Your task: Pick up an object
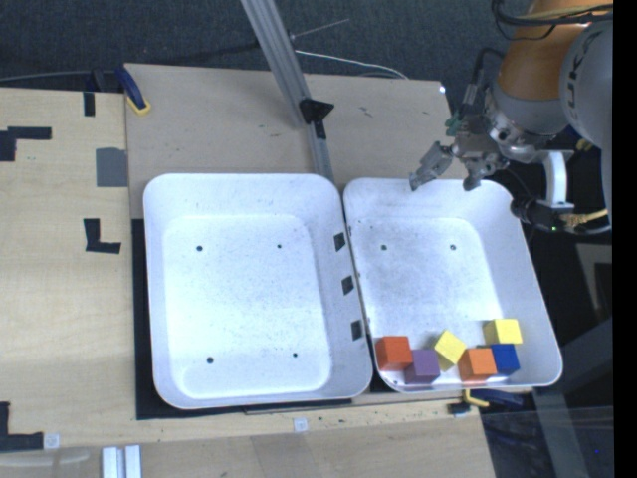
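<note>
Claw [450,170]: two grey fingers spread open, holding nothing, poised over the far rim of the right shallow white plastic bin [518,257]. Small cubes, two orange [393,351] [478,362], two yellow [450,347] [504,331], purple [425,364], blue [505,358]: clustered along this bin's near edge, well apart from the claw. Bare bin floor lies between.

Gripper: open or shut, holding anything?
Open and holding nothing: the gripper hangs over the right bin's far rim, fingers apart.
</note>
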Available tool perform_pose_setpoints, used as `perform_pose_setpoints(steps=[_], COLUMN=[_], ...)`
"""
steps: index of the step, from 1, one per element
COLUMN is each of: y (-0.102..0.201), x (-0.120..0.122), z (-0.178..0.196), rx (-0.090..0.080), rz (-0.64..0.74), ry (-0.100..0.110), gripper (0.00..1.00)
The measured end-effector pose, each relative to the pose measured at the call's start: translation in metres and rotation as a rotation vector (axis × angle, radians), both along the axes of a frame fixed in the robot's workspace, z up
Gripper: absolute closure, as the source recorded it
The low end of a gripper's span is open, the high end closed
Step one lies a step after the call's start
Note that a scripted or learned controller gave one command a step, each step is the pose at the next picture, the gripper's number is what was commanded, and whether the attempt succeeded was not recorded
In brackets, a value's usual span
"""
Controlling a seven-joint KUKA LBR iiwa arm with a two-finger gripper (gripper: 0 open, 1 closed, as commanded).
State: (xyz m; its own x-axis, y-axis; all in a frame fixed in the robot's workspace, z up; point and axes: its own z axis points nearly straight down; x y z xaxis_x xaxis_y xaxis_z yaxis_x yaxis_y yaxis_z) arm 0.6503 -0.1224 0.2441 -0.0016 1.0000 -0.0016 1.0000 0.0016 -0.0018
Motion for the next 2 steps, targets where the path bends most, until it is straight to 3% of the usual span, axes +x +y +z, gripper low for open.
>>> perform_pose_setpoints(steps=[1, 2], y=[0.001, 0.065], x=[0.000, -0.082], z=[0.010, 0.001], rx=[0.000, 0.004], rz=[0.002, 0.003], ry=[0.000, 0.005], gripper=[1.00, 1.00])
